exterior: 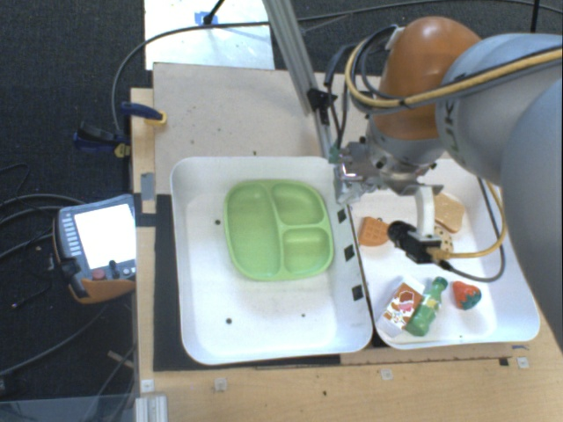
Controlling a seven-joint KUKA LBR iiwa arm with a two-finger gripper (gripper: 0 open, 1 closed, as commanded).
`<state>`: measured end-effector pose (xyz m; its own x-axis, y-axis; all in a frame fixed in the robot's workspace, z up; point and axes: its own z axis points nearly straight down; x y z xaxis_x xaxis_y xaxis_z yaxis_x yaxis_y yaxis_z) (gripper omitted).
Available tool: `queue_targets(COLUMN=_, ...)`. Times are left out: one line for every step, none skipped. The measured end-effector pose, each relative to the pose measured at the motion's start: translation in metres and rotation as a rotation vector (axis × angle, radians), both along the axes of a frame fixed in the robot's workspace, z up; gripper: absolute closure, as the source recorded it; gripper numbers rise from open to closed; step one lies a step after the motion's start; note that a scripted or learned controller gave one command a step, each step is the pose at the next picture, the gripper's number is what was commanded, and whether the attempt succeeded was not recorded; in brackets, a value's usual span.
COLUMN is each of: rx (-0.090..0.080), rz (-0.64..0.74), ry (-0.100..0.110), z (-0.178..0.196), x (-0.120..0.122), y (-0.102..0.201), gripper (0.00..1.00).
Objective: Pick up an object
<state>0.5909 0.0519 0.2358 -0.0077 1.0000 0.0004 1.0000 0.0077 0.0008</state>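
Note:
My gripper (393, 183) hangs over the far left part of the right bin (519, 319), largely hidden under the grey wrist and its orange band. Just below it lies an orange waffle piece (373, 231), and a tan toast slice (449, 211) lies to its right. Toward the bin's front sit a small printed carton (402, 307), a green bottle (427, 307) leaning beside it, and a red strawberry (466, 295). I see nothing held.
The left bin (202, 323) holds a green divided plate (278, 229). The ridge where the two bins meet (352, 262) runs just left of the gripper. A slanted metal pole (295, 42) rises behind the bins. A handheld control pendant (98, 246) lies off the bench at left.

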Motion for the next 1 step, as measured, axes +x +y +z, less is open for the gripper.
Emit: queue_targets(rx=0.001, rz=0.000, ry=-0.002, z=0.0058, x=0.0114, y=0.0523, gripper=1.00)
